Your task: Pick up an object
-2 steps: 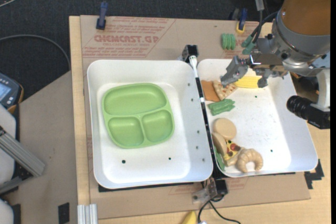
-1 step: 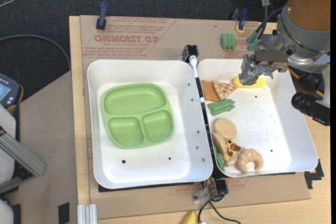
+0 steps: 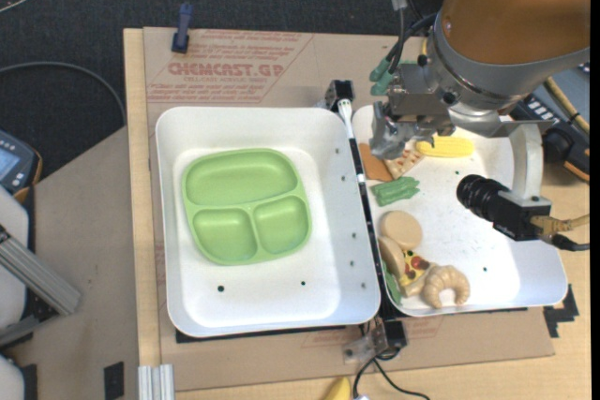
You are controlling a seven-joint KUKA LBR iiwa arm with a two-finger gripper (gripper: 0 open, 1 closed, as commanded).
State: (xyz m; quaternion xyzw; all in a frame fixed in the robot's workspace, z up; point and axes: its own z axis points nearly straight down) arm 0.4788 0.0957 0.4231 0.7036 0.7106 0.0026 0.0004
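My gripper [image 3: 390, 143] hangs low over the far left corner of the right bin [image 3: 525, 290]. Its tip is right above an orange-brown piece [image 3: 377, 169] and a tan ridged piece [image 3: 406, 165]. A yellow toy food [image 3: 448, 147] lies just to its right. Nearer the camera are a green pea pod [image 3: 396, 192], a round tan biscuit [image 3: 401, 227], a pizza slice [image 3: 409, 265] and a croissant [image 3: 445, 286]. The arm's body hides the bin's far right part.
The left bin [image 3: 178, 229] holds a green divided plate [image 3: 246, 204]. A black cylinder on a white bracket [image 3: 495, 201] juts from the arm over the right bin. Both bins sit on a cardboard sheet [image 3: 225, 66], with cables on the dark floor around.
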